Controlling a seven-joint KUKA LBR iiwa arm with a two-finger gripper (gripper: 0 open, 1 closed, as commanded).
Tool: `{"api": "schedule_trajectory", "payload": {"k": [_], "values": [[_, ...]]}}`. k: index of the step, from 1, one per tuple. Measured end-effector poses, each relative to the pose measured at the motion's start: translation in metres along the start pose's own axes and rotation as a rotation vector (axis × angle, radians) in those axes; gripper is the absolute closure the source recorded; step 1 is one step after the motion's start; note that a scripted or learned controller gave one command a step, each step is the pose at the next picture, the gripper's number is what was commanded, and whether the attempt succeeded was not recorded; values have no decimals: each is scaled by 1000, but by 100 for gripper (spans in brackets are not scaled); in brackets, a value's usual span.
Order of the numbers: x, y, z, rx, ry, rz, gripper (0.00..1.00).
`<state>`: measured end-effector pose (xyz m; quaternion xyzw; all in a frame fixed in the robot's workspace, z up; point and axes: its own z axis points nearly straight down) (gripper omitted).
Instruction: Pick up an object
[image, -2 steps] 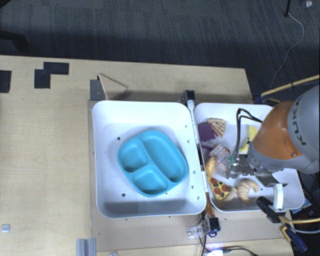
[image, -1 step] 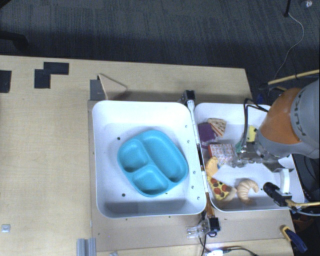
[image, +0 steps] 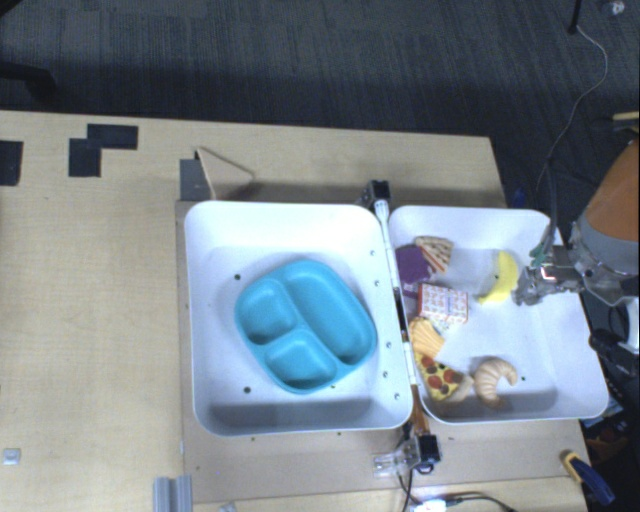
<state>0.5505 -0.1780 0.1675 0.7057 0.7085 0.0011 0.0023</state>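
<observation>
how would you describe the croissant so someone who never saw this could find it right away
Of the two white bins, look in the right bin, the one crowded with toy food, not the one holding the blue tray. The croissant lies near the bin's front edge, right of the pizza slice. It is the only tan, curved, ridged pastry there.

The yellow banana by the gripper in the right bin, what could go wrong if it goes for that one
1. The banana lies right beside the gripper, so closing may nudge it aside rather than catch it.
2. The patterned packet and the other toy foods crowd the same bin; a pushed banana could slide into them.
</observation>
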Motion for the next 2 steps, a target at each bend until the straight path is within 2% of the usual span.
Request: {"api": "schedule_trajectory", "payload": {"k": [1, 2], "values": [[32, 50, 4, 1, 2, -3, 100], [31, 50, 4, 2, 1, -2, 0]]}}
